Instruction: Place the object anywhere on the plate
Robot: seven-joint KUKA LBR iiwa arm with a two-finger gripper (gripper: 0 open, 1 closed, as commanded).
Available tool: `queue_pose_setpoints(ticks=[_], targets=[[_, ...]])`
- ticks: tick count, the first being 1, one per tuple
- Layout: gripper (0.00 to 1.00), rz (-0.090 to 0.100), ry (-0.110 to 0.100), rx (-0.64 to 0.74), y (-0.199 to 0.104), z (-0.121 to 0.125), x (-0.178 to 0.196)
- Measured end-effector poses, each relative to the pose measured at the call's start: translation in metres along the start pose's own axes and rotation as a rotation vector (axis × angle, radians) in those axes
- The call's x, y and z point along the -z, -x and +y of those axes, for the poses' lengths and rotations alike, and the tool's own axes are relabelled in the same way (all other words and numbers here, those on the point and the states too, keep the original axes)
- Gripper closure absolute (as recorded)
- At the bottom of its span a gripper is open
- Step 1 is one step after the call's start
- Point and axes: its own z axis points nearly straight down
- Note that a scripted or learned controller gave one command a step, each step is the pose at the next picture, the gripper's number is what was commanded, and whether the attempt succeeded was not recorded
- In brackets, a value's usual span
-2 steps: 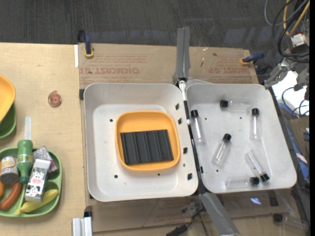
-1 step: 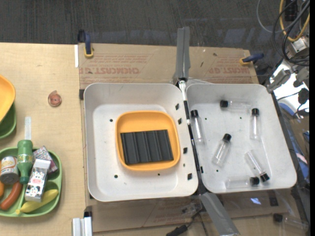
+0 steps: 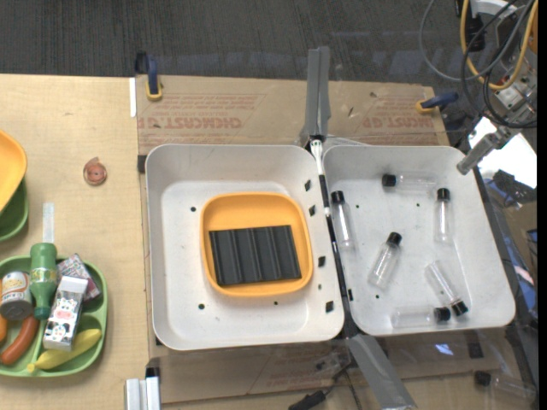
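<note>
White plastic forms two shallow bins side by side on a sheet of brown cardboard. In the left bin an orange-yellow plate sits about midway, a little nearer the bin's right wall than its left. A dark grey ribbed block lies flat on the plate, square to its edges and covering most of its floor, closer to the near rim than the far one.

The right bin holds six clear vials with black caps. One vial lies along the left wall, and another lies near the far wall. A third vial lies toward the right wall and a fourth lies tilted near the middle. The last two, and, meet cap to cap by the near right corner.

A slim grey gripper pokes in over the far right corner of the right bin, well apart from the plate and block. Too little of it shows to tell whether it is open or closed, and nothing is seen in it.

On the wooden bench left of the bins, a green tray of toy food sits near the near left corner. A small pink piece lies farther back.
</note>
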Motion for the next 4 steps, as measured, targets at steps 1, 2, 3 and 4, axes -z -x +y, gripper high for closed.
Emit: queue_pose_setpoints(ticks=[1, 2, 3, 4], targets=[[0.00, 0.002, -0.001, 0.241, 0.001, -0.001, 0.020], [0.00, 0.002, 0.000, 0.553, -0.005, 0.003, 0.014], [0.00, 0.002, 0.000, 0.664, -0.011, 0.006, 0.022], [0.00, 0.003, -0.001, 0.848, -0.011, 0.006, 0.030]])
